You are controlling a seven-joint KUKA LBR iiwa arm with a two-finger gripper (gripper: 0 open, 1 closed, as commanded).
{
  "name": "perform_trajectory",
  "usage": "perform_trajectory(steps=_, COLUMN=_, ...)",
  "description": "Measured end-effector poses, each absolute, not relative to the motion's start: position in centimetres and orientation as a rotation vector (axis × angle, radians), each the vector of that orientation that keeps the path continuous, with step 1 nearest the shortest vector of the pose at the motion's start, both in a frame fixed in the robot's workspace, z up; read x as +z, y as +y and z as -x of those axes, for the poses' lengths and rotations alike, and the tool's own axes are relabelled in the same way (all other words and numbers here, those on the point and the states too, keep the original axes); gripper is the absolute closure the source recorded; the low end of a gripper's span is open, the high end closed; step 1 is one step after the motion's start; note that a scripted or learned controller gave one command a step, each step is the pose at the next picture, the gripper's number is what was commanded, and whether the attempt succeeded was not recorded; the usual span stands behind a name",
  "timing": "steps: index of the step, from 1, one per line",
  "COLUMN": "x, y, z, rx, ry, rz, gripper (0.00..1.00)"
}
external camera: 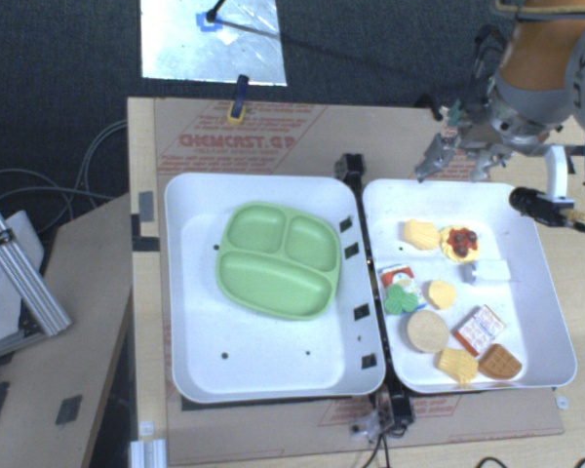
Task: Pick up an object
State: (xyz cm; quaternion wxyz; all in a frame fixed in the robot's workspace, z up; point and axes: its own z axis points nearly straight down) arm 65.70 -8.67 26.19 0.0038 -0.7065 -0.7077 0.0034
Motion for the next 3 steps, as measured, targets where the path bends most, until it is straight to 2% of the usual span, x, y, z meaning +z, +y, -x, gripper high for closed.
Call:
perform_trajectory(steps=1, x=27.0, y=-8.7, z=-65.9, rx=-0.001, ry=-2.226, rz=2.219, gripper=0.00)
perform_trajectory(steps=3, x=17.1, y=-8.3, z=-66.4, rx=0.001, ry=-2.223, rz=2.221, gripper=0.00)
